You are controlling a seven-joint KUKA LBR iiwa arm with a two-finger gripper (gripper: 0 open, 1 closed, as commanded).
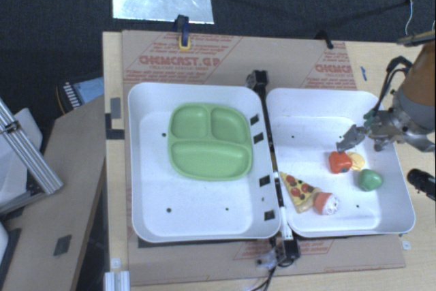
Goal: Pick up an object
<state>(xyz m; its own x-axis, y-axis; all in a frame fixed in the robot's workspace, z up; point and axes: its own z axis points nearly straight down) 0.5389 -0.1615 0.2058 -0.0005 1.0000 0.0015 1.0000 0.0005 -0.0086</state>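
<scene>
In the right bin [306, 105] lie a red toy [339, 162] with a yellow piece [356, 161] touching its right side, a green round toy [370, 179], a pizza slice [300, 190] and a small red-and-white toy [325, 203]. My gripper [352, 138] reaches in from the right and hangs just above the red toy, its dark fingertips pointing left and down. Nothing shows between them.
The left bin [146, 215] holds a green divided plate [208, 141]. A black divider with clips [266, 146] runs between the bins. The arm's grey body and cables [409, 105] cover the right bin's far right rim.
</scene>
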